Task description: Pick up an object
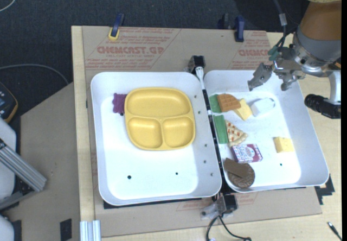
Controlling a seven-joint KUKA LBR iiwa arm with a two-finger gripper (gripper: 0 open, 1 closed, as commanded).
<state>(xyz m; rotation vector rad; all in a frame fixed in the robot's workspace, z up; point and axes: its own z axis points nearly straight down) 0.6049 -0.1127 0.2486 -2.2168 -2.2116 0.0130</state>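
- Over the far right part of the table, the tool hangs above the right bin, near its far edge.
- Its two fingers are spread apart and nothing is between them, so it grasps nothing.
- Just under and in front of it lies a white piece, beside a yellow wedge and an orange piece.
- Nearer the front edge lie a waffle, a red packet, a brown disc and a yellow cube.
- The left bin holds a yellow divided plate, with a purple thing at its side.
- My judgement: no object is lifted yet; the descent, the closing and the lift remain, probably on the white piece.
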